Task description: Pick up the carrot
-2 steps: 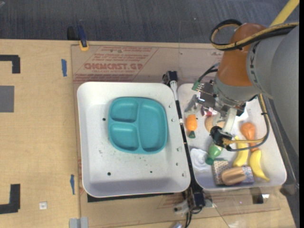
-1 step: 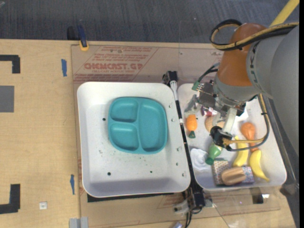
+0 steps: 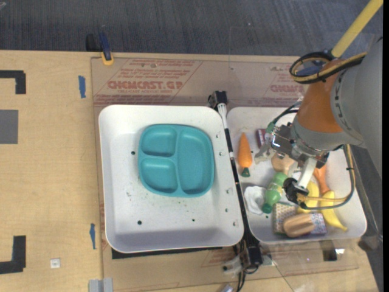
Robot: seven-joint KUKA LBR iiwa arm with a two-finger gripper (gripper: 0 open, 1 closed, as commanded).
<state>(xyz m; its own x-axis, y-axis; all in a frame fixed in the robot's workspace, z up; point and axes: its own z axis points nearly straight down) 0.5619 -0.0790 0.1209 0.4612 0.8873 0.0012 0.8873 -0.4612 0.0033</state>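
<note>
The carrot point(image 3: 244, 151), orange with a green stem end pointing toward the front, lies along the left wall of the right bin point(image 3: 358, 224). My gripper point(image 3: 285, 161) hangs low over the middle of that bin, a short way right of the carrot and apart from it. It sits among a pile of toy food. The wrist hides whatever lies directly under it.
The left bin point(image 3: 115, 163) holds a teal divided plate point(image 3: 176, 160). In the right bin, yellow bananas point(image 3: 325, 205), a bread roll point(image 3: 298, 224), a green item point(image 3: 276, 187), a white item point(image 3: 255, 196) and an orange piece point(image 3: 320, 176) crowd around the gripper.
</note>
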